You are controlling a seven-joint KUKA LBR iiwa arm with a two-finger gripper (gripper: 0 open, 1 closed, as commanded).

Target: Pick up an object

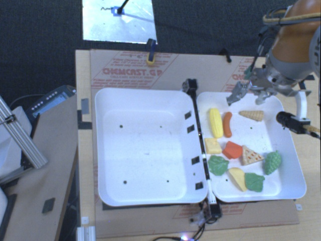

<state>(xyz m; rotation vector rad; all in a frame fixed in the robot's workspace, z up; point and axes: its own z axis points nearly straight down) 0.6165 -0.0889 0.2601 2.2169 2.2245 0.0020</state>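
The right bin (293,181) holds several toy foods. A yellow corn cob (215,122) lies beside an orange sausage (227,124), with a tan wedge (252,115) to their right. Nearer the front are a yellow cheese square (213,145), a red block (232,149), a pizza slice (251,156), a green bunch (272,162), two green leaves (218,164) (255,182) and a yellow wedge (237,178). My gripper (247,98) hangs over the bin's far edge, above the tan wedge, open with nothing between its fingers.
The left bin (145,149) is bare white inside. Black clips (195,139) join the two bins along the middle. A black fitting (290,121) juts over the right bin's right rim. A yellow clamp (150,59) and a silver sheet (119,14) lie behind the bins.
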